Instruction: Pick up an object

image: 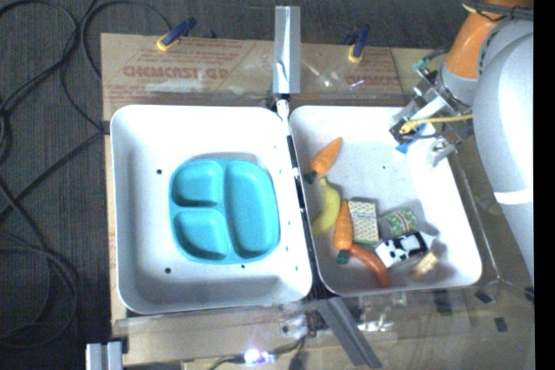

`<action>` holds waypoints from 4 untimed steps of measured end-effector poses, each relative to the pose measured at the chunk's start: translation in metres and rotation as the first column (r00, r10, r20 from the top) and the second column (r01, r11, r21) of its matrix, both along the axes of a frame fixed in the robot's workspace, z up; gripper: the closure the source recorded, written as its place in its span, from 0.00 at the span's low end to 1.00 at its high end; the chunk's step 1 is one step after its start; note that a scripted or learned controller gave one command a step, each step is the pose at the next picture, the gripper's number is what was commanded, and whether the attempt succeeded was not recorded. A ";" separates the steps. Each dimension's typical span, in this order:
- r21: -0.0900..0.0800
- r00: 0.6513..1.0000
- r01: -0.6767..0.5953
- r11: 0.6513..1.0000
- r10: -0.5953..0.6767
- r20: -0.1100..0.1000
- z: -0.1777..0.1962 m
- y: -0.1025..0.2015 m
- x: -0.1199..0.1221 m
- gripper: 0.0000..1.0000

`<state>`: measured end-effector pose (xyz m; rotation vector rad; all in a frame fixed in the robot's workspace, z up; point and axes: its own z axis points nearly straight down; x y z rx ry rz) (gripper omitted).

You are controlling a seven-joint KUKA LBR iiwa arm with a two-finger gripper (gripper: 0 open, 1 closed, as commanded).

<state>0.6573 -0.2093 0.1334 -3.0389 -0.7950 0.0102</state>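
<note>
The gripper (pixel 409 127) hangs over the upper right corner of the right bin (pixel 381 178), and the view does not resolve whether it is apart or together; nothing can be seen clamped in it. Above and to the right of the gripper, the orange band (pixel 474 43) of the arm leads into the grey arm body (pixel 519 117), which runs down the right side of the view. Below and to the left of the gripper, well apart from it, a carrot (pixel 327 156) lies tilted near the bin's left wall, with a yellow banana (pixel 326 208) just below it. Further below the gripper, the remaining objects cluster at the bin's lower end: a second carrot (pixel 343 229) upright beside a small patterned box (pixel 363 221), a green-topped packet (pixel 402 222), a black-and-white toy (pixel 404 249) and an orange-red piece (pixel 373 262) lying along the bottom. Far to the left of the gripper, the left bin (pixel 139 186) holds a blue three-compartment tray (pixel 226 209).
</note>
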 end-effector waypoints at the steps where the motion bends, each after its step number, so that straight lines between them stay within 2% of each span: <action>1: 0.005 1.000 0.007 1.000 -0.007 0.000 -0.006 -0.010 0.004 0.00; 2: 0.006 1.000 0.001 1.000 -0.001 -0.003 0.002 -0.007 0.005 1.00; 3: 0.004 1.000 -0.001 1.000 0.002 -0.010 0.008 -0.007 0.004 1.00; 4: 0.004 1.000 0.008 1.000 -0.008 -0.001 0.006 -0.009 0.003 1.00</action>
